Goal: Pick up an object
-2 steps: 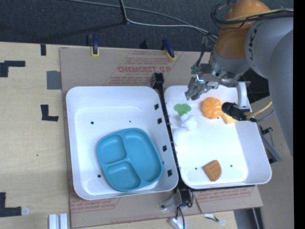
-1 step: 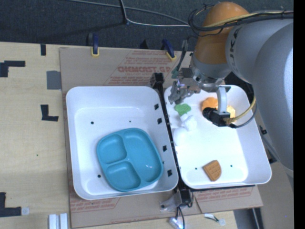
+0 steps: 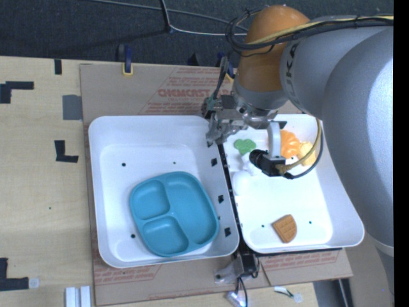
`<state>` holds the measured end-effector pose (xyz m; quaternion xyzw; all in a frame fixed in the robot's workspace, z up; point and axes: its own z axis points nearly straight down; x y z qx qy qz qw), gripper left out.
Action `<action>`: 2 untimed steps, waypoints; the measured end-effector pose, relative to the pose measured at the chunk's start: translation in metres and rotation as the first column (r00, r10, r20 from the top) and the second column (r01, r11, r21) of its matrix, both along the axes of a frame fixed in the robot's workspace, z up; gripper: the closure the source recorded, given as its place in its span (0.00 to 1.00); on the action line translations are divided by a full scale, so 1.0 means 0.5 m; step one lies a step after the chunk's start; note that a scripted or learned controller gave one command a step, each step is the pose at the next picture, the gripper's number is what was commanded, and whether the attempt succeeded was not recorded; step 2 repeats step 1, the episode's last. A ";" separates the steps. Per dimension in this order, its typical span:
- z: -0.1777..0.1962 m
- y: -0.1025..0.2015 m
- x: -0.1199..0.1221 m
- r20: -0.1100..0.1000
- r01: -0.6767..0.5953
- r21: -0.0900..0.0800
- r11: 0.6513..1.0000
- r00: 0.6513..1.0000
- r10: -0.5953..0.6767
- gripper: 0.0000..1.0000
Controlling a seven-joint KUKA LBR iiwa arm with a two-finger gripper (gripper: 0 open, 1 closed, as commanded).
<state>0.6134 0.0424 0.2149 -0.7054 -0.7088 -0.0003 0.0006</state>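
My gripper (image 3: 238,128) hangs below the orange band of the arm, over the far left part of the right bin (image 3: 300,242), close to the wall between the two bins. Just under it lies a small green object (image 3: 243,146). To its right sits an orange object (image 3: 291,144) with a pale yellow piece (image 3: 307,153) beside it. A black part (image 3: 265,163) sticks out below the wrist, partly hiding what lies there. A brown cracker-like piece (image 3: 284,228) rests near the right bin's front edge.
A blue divided plate (image 3: 172,213) lies in the left bin (image 3: 105,146), toward its front. Both bins stand on a cardboard sheet (image 3: 160,85). The big grey arm covers the right bin's far right side.
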 end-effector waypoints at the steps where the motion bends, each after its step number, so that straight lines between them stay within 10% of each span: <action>1: 0.029 0.091 0.000 0.001 0.001 0.000 1.000 1.000 -0.001 1.00; 2: 0.029 0.091 0.000 0.001 0.001 0.000 1.000 1.000 -0.001 1.00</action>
